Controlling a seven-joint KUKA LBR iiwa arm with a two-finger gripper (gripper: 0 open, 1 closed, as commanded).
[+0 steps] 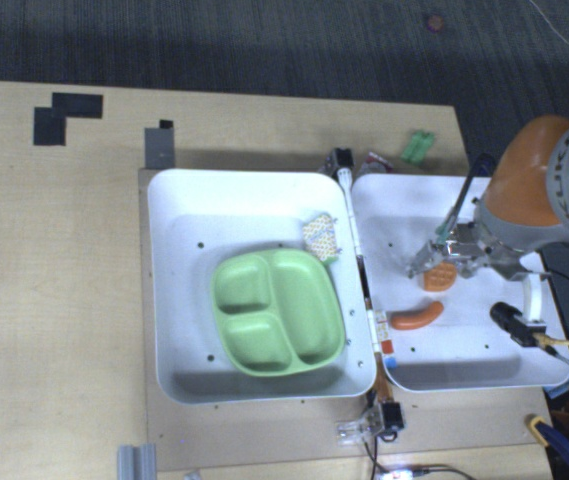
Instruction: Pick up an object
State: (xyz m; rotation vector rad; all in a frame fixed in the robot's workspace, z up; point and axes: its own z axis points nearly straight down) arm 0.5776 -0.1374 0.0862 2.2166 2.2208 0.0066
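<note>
1. Camera view shows us the grey arm (554, 193) reaching in from the right, its orange band above the wrist, and bent down into the right bin (404, 208).
2. We see the gripper (442, 259) low over the middle of that bin, its metal fingers pointing toward the left and downward.
3. The fingers sit right at a small orange round object (440, 277); we cannot tell whether they are apart or closed, since glare and blur hide the tips, and it may be only touching the object's upper edge.
4. An orange sausage-shaped object (416, 316) lies just below and to the left of the round one, apart from the gripper, on the bin floor.
5. We note bare white floor in the right bin above the gripper and along the near wall, with the shared rim between the bins close on the left.
6. The left bin (179, 268) holds a green divided plate (278, 310) filling most of its floor, and a small pale patterned object (321, 234) touches the plate's upper right corner near the dividing rim.
7. A green item (417, 147) lies on the bench beyond the right bin's far edge.
</note>
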